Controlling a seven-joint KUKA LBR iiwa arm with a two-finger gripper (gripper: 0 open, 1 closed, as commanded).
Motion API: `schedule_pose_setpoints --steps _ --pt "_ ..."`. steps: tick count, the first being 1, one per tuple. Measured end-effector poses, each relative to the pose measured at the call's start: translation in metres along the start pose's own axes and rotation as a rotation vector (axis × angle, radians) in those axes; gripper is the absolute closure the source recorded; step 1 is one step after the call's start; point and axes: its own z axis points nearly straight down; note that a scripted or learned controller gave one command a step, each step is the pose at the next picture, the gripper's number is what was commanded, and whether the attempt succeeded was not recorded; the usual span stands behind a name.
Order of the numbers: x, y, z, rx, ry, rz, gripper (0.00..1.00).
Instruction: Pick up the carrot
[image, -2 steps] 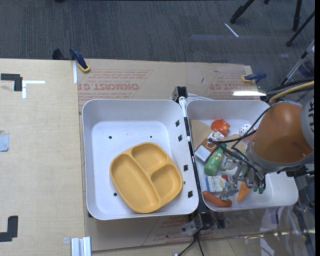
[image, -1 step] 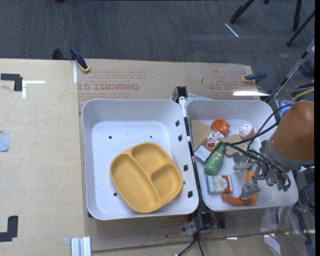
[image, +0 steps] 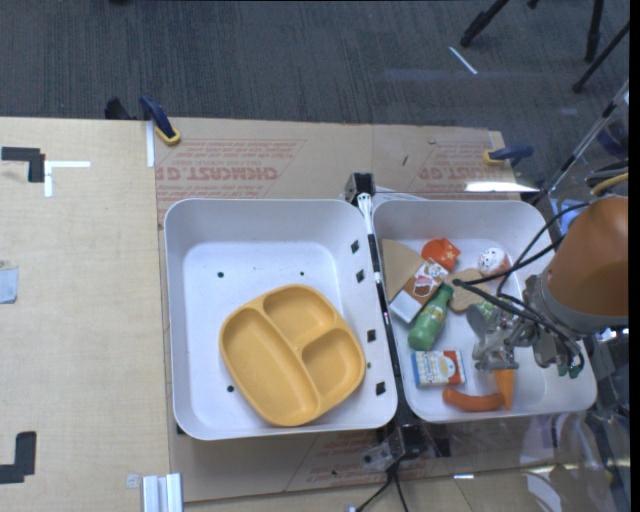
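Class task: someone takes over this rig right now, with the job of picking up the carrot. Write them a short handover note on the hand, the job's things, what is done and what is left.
Hand: low over the right bin, near its front; whether it is open or shut cannot be told.
Carrot: small and orange, in the right bin just below the hand, beside a longer orange sausage-like piece. It looks to be lying in the bin rather than lifted.
Also there: a green bottle and a small carton. The left bin holds a yellow divided plate.
Done: the approach.
Left: grip the carrot and lift it.
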Motion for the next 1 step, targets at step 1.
schedule_pose_setpoints --steps 1 --pt "0.0 0.0002 0.0 0.0 0.0 0.0 0.0"
